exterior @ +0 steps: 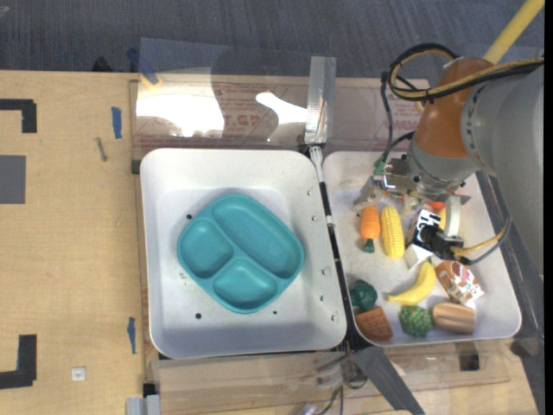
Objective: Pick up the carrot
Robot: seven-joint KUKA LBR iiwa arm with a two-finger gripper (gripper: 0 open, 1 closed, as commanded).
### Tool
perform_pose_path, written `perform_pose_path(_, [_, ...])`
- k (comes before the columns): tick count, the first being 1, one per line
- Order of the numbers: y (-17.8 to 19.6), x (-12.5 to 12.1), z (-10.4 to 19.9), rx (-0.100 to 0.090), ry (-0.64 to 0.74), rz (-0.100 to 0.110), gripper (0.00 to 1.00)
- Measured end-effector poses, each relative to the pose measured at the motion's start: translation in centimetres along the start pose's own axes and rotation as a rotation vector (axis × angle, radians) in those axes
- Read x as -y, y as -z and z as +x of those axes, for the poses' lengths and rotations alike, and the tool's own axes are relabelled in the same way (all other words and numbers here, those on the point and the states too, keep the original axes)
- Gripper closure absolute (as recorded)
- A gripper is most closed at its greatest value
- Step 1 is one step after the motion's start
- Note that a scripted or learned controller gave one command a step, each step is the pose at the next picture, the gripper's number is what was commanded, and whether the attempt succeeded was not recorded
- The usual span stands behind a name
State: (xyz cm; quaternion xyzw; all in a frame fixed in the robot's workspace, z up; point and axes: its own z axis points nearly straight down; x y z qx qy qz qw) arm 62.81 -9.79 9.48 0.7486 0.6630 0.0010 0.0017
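Camera view: carrot [371, 224] lies just below-left of the fingers [386, 199], whose state I cannot tell.

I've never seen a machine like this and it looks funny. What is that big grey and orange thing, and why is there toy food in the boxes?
That grey and orange thing is a robot arm. It reaches in from the right, and a camera up above looks down on it. At its end is a pincer for grabbing things. On the bench sit two white bins. The left bin holds a blue plate with three sections. The right bin holds toy food: a carrot, corn, a banana, broccoli and more. The robot should pick up the carrot. Its pincer hangs just above the carrot and corn, and the carrot lies in the bin, not picked up yet.
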Motion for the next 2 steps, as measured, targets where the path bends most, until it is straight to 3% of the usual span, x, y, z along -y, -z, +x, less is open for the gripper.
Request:
perform_pose_path(1, [0.9, 0.0, 0.1, 0.001, 0.002, -0.002, 1.0])
perform_pose_path(2, [9.3, 8.2, -0.2, -0.002, -0.103, 0.002, 1.0])
